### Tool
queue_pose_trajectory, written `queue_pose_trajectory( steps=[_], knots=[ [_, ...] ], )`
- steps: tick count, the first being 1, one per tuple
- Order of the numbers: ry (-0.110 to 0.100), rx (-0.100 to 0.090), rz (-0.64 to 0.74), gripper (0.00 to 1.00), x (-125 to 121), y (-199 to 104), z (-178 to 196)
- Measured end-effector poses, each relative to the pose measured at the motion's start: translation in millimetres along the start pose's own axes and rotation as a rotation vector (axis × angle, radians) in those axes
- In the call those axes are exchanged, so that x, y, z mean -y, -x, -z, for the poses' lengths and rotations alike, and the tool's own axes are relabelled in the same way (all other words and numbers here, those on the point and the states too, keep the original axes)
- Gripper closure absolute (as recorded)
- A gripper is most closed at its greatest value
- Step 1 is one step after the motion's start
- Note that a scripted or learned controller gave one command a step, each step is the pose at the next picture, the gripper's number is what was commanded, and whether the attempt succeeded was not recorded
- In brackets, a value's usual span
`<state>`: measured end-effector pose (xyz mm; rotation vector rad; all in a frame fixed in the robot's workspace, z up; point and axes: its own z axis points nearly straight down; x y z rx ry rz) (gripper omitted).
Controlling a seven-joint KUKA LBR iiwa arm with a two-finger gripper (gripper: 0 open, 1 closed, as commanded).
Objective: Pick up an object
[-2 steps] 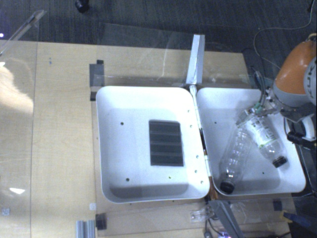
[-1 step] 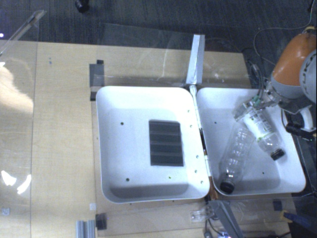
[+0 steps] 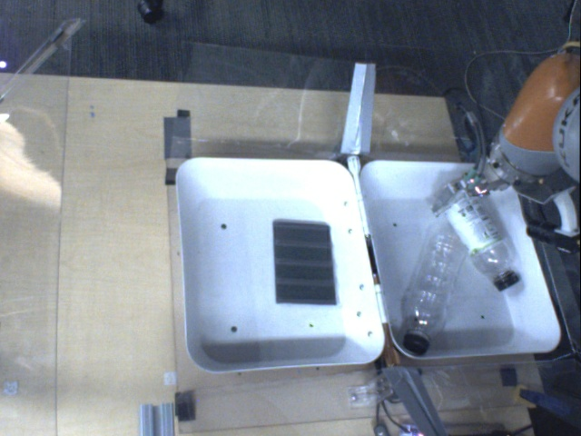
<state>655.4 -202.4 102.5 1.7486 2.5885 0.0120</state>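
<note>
Two clear bottles in right bin; hand grip unclear, cannot tell

The left bin is mostly open floor: a flat dark ribbed pad lies at its middle, with bare white room on every side of it, widest to the left and far side.

The right bin is crowded. Two clear bottles cross its middle: one slants toward the near-left corner with its black cap there, the other slants toward the right wall; their far ends lie close together. Bare floor remains at the far-left corner and along the near-right. The arm hangs over the far-right corner, blocking it.

A raised rim and a metal bar divide the bins.
</note>
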Motion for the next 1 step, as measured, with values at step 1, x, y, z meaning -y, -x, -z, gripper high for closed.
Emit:
queue_pose_trajectory(
  steps=[1],
  knots=[
    [-0.006,-0.006,0.071,1.0,-41.8,-56.4,95.7]
  ],
)
